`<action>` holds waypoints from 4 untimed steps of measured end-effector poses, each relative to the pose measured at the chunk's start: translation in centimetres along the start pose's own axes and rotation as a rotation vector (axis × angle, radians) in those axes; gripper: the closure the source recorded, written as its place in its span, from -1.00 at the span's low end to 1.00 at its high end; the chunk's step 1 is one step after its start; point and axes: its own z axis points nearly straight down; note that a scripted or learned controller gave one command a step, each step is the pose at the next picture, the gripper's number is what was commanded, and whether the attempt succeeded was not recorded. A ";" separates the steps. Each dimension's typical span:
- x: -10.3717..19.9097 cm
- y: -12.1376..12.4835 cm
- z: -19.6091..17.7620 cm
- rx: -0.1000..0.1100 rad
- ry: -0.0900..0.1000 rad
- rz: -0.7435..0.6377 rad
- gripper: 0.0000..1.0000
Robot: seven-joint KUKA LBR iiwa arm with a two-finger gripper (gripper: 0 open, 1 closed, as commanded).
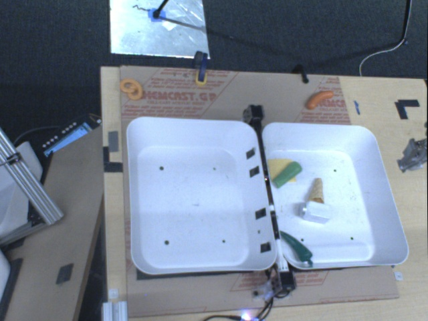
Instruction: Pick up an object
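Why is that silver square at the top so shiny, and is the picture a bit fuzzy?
In the camera view, the silver sheet on the dark floor catches the light and shows bright glare. The white bins look evenly lit with only soft shadows along their walls. The whole picture is slightly soft, so small things like the orange cone and the clear block look blurry at the edges.

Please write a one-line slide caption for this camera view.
Right bin holds a green item, cone and white block; gripper waits outside.
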 end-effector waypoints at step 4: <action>0.8 0.1 -7.8 -0.009 -0.004 -0.002 1.00</action>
